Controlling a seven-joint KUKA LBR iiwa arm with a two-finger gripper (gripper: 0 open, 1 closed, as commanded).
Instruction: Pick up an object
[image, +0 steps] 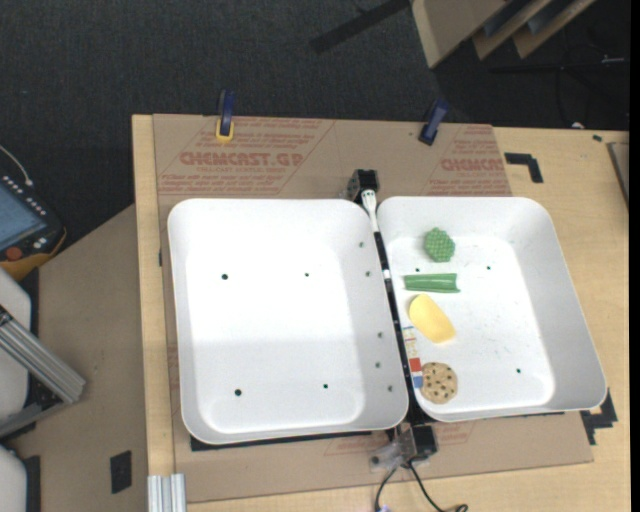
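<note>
Left bin: lying on the bench with a bare white floor — nothing in it that is offering itself for a pick.

Divider: the two bin rims are meeting here, and every object is crowding close to this edge on the right bin's side.

Right bin: holding four small things in a loose column along its left side.

Green knobbly ball: sitting farthest back.

Green bar: lying flat just in front of the ball.

Yellow piece: resting near the middle of the column, standing apart from its neighbours.

Cookie: lying nearest the front rim, just beside a small red-and-blue item.

Gripper: I cannot tell whether it is spread or pressed together.

Step in hand: judging by the untouched objects, the pick is only beginning — nothing is being lifted yet.

Next move: probably reaching in from the right and coming down over one object; the yellow piece is looking like the easiest target, while the wall is leaving little finger room beside it.
</note>
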